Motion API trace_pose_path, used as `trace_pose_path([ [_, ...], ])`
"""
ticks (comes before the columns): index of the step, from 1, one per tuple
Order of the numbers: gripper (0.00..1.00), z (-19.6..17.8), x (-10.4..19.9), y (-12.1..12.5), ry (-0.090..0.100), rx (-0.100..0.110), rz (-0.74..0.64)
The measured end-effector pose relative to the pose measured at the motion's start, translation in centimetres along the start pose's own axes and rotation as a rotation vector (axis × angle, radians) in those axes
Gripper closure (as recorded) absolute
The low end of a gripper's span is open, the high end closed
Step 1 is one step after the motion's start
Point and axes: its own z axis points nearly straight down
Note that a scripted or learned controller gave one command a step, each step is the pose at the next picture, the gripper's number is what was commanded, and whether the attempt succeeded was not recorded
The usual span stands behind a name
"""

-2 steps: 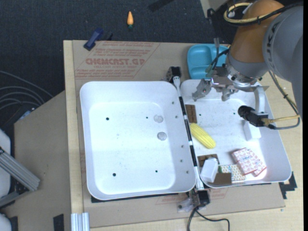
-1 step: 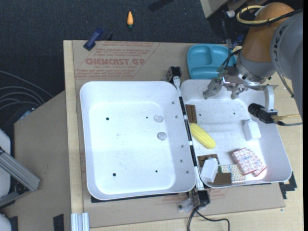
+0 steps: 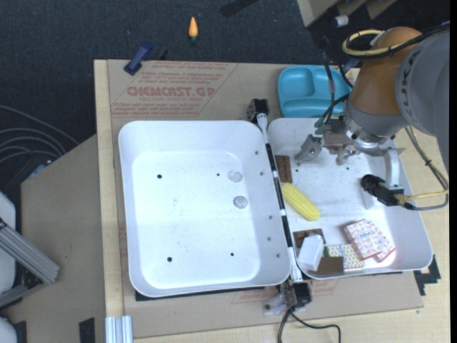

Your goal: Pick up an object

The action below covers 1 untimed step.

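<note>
Two white bins sit side by side on the worktop (image 3: 178,91); the gripper (image 3: 325,148) hangs over the far end of the right bin (image 3: 418,252), and whether it is open or closed cannot be told from this slant; nothing is seen between its parts.

Nearest to it lies the corn cob (image 3: 300,201), a yellow, knobbly toy ear resting slantwise against the left wall of the right bin, just beside the divider between the bins; its rounded, tapering body could roll or squirt out of a two-sided pinch, and its place hard against the wall leaves little room on that side, so a descent there risks striking the rim.

Further toward the near end, a patterned red-and-white box (image 3: 368,239) lies flat and apart from the rest, while a white piece (image 3: 309,251) and small brown and pale blocks (image 3: 335,259) crowd the near corner, touching one another; a grab there may catch two things or none.

The left bin (image 3: 136,148) holds what look like two small discs (image 3: 238,189), probably too flat to grip; a blue tray (image 3: 303,91) stands beyond the right bin.
</note>
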Motion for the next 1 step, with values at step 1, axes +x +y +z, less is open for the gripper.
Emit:
trace_pose_path([
  [1, 0.00, -2.46, -0.35, 0.22, -0.001, -0.005, 0.000],
])
